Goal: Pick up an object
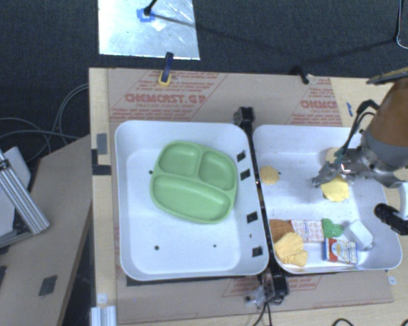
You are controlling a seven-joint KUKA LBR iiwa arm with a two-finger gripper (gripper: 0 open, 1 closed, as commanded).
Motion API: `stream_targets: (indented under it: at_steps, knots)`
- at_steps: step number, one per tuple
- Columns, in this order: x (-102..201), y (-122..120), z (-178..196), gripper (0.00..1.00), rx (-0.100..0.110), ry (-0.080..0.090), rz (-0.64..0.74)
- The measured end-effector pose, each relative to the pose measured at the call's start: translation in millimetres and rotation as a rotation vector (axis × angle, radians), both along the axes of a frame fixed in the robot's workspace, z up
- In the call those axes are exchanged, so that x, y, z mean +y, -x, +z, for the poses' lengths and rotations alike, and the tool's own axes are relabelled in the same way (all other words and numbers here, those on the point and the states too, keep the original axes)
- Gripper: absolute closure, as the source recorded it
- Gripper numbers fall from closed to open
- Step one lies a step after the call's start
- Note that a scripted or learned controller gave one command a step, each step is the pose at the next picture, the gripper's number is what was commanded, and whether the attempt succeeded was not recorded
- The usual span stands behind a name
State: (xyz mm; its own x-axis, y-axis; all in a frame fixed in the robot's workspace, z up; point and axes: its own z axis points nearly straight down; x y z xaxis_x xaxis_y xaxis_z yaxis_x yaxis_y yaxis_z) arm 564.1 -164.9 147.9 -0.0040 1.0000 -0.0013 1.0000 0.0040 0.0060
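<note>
Poised low in the right bin (279,141), gripper (334,173) just above a yellow object (336,191); fingers' spread impossible to tell. Roundish, lying flat mid-bin, no clear long axis. Green divided plate (194,180) in left bin (132,182).

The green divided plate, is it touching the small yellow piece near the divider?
Apart. The camera view shows the green plate in the left bin and the small yellow piece in the right bin, with the bin walls between them.
</note>
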Motion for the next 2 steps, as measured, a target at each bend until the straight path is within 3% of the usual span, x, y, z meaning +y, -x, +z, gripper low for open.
stream_targets:
  at_steps: [2]
  knots:
    - [-2,-3,79,1.00,0.001,0.000,0.001]
